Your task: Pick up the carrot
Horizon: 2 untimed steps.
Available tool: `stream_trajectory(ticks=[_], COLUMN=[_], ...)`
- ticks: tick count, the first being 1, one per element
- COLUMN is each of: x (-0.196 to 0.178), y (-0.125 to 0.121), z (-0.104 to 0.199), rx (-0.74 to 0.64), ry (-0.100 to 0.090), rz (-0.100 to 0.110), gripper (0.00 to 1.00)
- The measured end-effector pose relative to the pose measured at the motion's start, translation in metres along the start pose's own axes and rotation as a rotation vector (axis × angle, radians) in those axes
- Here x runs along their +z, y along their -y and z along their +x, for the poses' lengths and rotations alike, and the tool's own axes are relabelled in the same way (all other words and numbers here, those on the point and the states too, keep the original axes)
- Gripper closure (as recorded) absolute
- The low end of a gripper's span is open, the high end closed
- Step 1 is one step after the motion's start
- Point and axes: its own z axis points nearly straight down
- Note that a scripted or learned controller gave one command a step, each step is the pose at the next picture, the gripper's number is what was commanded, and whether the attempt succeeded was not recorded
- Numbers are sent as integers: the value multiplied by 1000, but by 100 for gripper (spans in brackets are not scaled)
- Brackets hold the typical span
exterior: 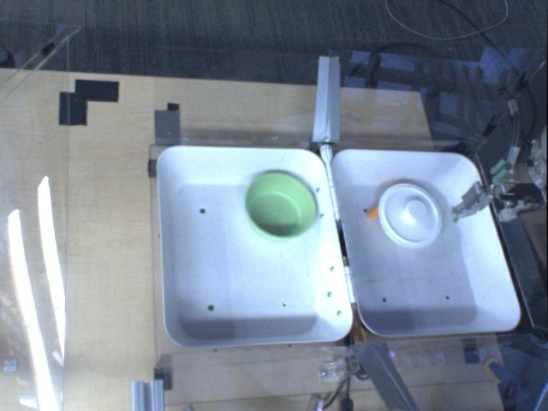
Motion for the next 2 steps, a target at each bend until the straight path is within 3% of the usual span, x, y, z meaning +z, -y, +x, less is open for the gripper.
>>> stream_trajectory(ticks=[1,2], x=[55,161], y=[-35,-119], z=[60,88], rx=[-176,-306], ry=[-1,-1], rz=[-2,-2], gripper=[0,0])
